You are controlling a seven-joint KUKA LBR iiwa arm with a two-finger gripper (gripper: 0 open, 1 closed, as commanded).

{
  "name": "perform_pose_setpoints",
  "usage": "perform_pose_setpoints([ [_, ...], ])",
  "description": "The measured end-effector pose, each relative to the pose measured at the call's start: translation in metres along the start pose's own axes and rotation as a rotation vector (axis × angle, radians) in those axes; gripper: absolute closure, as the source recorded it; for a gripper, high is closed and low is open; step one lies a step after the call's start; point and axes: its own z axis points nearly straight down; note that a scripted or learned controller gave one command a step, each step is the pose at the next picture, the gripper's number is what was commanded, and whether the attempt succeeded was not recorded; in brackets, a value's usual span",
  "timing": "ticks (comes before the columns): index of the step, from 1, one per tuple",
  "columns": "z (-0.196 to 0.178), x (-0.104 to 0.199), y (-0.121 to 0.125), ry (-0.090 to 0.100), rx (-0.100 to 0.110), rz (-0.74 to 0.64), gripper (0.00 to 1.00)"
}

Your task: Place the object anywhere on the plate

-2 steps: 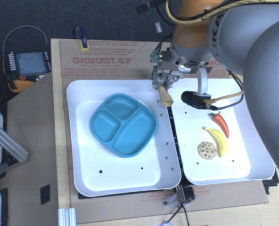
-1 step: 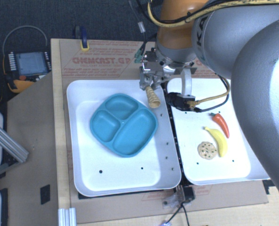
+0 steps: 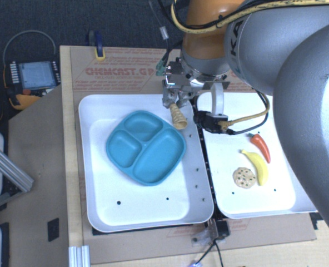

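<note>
While you look down on the bench, take the blue three-compartment plate (image 3: 146, 147) as your landmark; it lies tilted in the left white bin (image 3: 98, 204), with bare bin floor on its near side. Right of the plate, across the rims where the two bins meet, the right white bin (image 3: 281, 202) carries a round speckled cookie (image 3: 244, 177) nearest you, a yellow banana (image 3: 257, 165) touching it just behind, and a red chili pepper (image 3: 261, 147) beyond that. All three sit well apart from the plate.

At the plate's far right corner you will see a small tan, ribbed object, much like a cork or bread piece (image 3: 178, 117). It hangs tilted, its lower end just at the plate's rim, and whether it touches the rim you cannot tell. Its upper end sits between the fingers of the gripper (image 3: 174, 104), which are clenched on it directly above. Farther back, the orange band (image 3: 212, 7) and grey arm (image 3: 292, 54) rise toward the right.
</note>
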Motion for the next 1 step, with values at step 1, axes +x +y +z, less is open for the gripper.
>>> perform_pose_setpoints([
  [1,0.0175,-0.0019,-0.0053,-0.002,0.002,0.002,1.00],
])
